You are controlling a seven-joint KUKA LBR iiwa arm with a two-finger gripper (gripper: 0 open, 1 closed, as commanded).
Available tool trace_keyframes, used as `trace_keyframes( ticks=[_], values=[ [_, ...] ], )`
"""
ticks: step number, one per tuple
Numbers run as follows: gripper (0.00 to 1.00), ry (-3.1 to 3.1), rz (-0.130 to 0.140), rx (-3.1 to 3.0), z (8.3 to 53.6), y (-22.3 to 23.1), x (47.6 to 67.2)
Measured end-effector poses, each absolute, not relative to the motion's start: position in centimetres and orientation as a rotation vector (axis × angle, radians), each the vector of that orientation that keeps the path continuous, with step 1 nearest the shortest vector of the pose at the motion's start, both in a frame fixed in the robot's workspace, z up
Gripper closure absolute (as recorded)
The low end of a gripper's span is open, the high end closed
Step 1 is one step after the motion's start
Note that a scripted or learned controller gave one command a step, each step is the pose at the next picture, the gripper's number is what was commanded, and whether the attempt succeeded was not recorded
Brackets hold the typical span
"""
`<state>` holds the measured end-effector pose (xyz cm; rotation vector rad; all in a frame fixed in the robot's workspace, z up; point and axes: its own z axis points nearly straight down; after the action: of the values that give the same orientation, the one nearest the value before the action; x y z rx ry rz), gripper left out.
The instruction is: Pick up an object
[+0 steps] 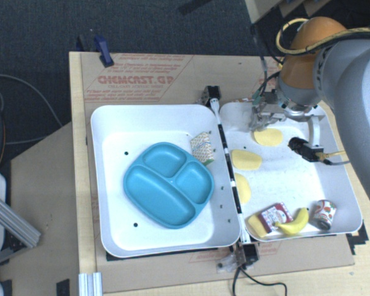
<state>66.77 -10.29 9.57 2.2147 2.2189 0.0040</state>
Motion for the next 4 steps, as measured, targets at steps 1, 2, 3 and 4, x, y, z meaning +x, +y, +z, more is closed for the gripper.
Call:
trace_keyframes(
  ticks=[1,2,3,4],
  values=[
    [0.0,2.219,0.003,2.215,9.5,-10.3,66.8],
    [0.0,2.222,-0.002,2.222,8.4,-11.0,63.8],
    [0.0,2.22,0.001,2.219,8.5,-12.7,66.7],
    [1.0,2.219,0.004,2.215,9.6,-12.7,66.8]
  ],
)
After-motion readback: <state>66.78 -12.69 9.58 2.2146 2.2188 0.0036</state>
